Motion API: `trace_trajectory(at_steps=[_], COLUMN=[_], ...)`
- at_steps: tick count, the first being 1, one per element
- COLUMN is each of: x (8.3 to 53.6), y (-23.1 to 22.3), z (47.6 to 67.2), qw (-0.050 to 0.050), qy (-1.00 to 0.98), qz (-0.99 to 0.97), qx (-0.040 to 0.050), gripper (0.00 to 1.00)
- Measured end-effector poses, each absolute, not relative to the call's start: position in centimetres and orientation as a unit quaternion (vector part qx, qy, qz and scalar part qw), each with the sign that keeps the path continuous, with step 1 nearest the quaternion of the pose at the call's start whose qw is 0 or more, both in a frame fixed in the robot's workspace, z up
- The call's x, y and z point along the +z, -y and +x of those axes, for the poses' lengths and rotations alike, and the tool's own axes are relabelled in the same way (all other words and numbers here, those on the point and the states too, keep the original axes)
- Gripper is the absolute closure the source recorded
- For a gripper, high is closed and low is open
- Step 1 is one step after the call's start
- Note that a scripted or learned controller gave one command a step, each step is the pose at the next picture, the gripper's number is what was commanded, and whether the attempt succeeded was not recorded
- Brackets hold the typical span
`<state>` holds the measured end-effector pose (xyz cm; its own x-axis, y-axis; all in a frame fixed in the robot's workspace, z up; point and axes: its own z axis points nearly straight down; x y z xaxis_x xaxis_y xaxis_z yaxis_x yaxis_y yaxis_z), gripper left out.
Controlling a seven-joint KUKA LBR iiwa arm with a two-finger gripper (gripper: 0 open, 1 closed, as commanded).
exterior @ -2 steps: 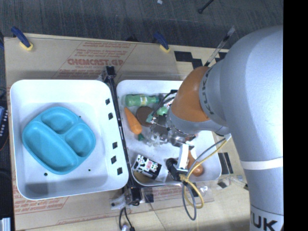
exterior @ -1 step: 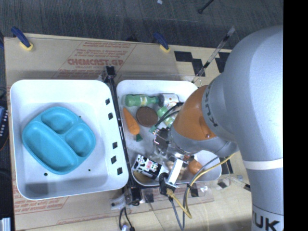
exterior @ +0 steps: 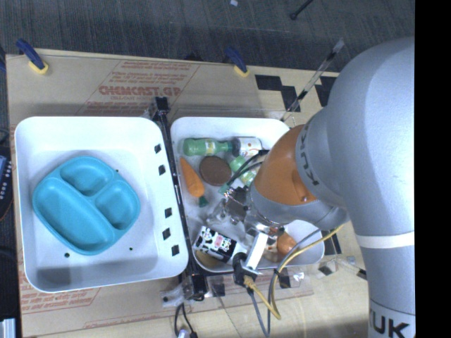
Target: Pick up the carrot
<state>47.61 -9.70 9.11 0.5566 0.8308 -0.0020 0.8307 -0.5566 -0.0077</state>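
Risked a miss and a wrong catch with the bulky arm [exterior: 366, 132] spread over much of the right bin [exterior: 211, 122], because of the green bottle [exterior: 206, 146], the brown disc [exterior: 213, 169] and the patterned box [exterior: 213, 243] crowded close around the target there. Could not tell whether the hand [exterior: 236, 203], low in this clutter under the orange band, was apart or together, and saw nothing held in it. Found the carrot [exterior: 192, 178] lying flat along the left wall of that bin, just beside the brown disc, near the hand on its left side in the view, and apart from it.
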Motion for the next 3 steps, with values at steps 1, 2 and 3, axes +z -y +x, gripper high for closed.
trace_trajectory(at_steps=[1,2,3], x=[9.4,10.2,19.2], y=[9.1,8.9,1.6], z=[55.6,55.5,53.9], qw=[0.003,0.008,0.004], qy=[0.403,0.407,0.209], qz=[-0.915,-0.913,-0.978], qx=[0.0040,0.0064,0.0033], gripper=[0.00,1.00,1.00])
